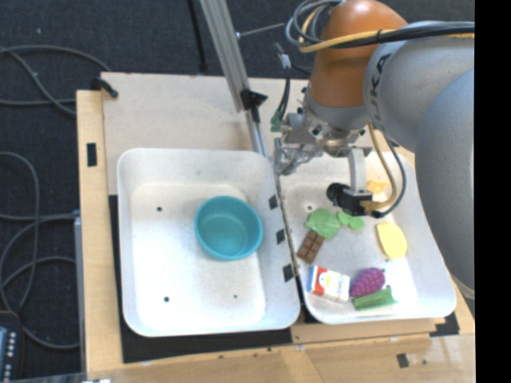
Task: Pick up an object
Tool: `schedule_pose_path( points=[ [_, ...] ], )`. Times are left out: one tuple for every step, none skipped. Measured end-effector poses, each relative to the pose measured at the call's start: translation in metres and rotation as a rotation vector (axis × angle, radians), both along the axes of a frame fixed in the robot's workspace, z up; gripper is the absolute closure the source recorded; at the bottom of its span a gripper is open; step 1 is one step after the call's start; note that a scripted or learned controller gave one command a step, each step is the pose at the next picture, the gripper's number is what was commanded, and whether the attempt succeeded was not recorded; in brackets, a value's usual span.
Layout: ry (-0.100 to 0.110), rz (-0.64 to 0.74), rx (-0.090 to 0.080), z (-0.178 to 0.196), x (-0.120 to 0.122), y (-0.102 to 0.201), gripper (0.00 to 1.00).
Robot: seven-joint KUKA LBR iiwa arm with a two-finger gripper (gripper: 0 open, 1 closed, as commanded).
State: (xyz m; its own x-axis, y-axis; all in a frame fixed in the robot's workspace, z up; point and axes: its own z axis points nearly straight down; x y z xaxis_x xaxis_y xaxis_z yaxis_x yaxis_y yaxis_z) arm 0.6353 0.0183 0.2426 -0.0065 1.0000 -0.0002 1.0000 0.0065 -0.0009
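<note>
Gripper: I see the gripper (289, 156) in the upper middle of the frame, over the top left corner of the right bin (435, 282), close to the divide between the bins. Whether it is parted or closed I cannot tell from this angle, and I see nothing held in it.

Candidate object: the brown block (310, 247) sits lower in the right bin, near its left wall, just below a green leafy piece (322, 221) and apparently touching it.

Block axis: its long axis runs on a diagonal, upper right to lower left in the frame.

Neighbours: a red and white carton (330, 282), purple grapes (367, 279), a green stick (373, 299) and a yellow piece (391, 239) crowd the lower right of that bin. A teal bowl (229, 227) stands alone in the left bin (144, 309).

Risk, wall: I judge a descent here could strike the bin rim or close on nothing, since the gripper hangs at the corner.

Risk, clutter: going for the block, the tool may catch the green piece too, or nudge the block against the wall.

Risk, alignment: closing along the diagonal instead of across it would likely let the block slip.
</note>
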Motion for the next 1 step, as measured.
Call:
schedule_pose_path(
  points=[
    [-0.002, 0.002, 0.003, 0.0092, -0.0050, 0.0499, 1.00]
  ],
)
